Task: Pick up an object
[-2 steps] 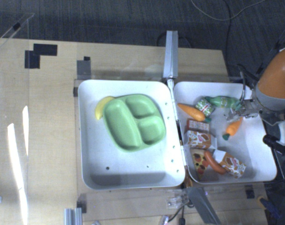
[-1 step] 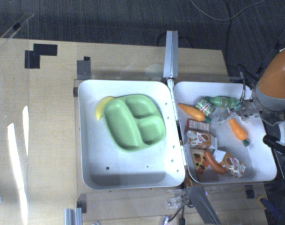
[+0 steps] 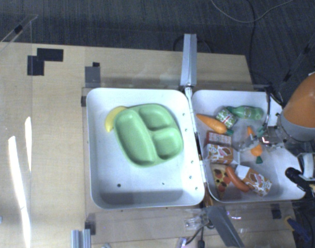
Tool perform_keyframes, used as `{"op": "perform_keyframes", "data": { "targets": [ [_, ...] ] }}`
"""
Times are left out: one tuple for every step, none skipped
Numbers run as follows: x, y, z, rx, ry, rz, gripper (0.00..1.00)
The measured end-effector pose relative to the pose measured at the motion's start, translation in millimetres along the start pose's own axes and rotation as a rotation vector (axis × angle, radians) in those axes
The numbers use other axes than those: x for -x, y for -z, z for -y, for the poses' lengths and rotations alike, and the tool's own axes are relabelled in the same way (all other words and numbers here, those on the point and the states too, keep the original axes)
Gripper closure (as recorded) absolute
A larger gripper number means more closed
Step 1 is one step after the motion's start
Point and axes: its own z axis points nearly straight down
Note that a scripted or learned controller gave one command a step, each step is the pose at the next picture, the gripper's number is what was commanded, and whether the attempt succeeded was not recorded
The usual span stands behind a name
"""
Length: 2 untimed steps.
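The packets nearest me in the right bin (image 3: 281,192) are hard to read — a printed wrapper (image 3: 258,182) and a dark packet (image 3: 220,179) with a red sausage-shaped toy (image 3: 236,180) lying across them, any lettering too blurred to make out. Just beyond, two small red-and-white cartons (image 3: 219,146) sit against the bin's left wall; their labels are illegible as well. The arm (image 3: 304,110) comes in from the right, cut off by the frame edge, its orange band bulging over the bin's far right corner. The tool (image 3: 261,137) hangs low among small orange and green bits in the bin's middle, and I cannot tell whether it is apart or together, or on anything. Farther back lie an orange carrot (image 3: 212,123) and a green bottle (image 3: 241,112) with a patterned label.

The left bin (image 3: 147,195) holds a green divided tray (image 3: 148,133), which hides most of a yellow thing (image 3: 112,119) — only its curved edge peeks out. Both bins rest on a pale wooden desk (image 3: 54,154) with black tape marks (image 3: 42,59); beyond it, dark carpet (image 3: 121,9) and a looping cable (image 3: 250,6).
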Motion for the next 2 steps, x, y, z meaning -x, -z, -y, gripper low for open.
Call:
{"op": "perform_keyframes", "data": {
  "targets": [
    [7.2,-1.0,-11.4,-0.007,-0.060,-0.003,0.00],
    [6.2,8.7,-14.8,-0.002,-0.056,-0.004,1.00]
  ]
}}
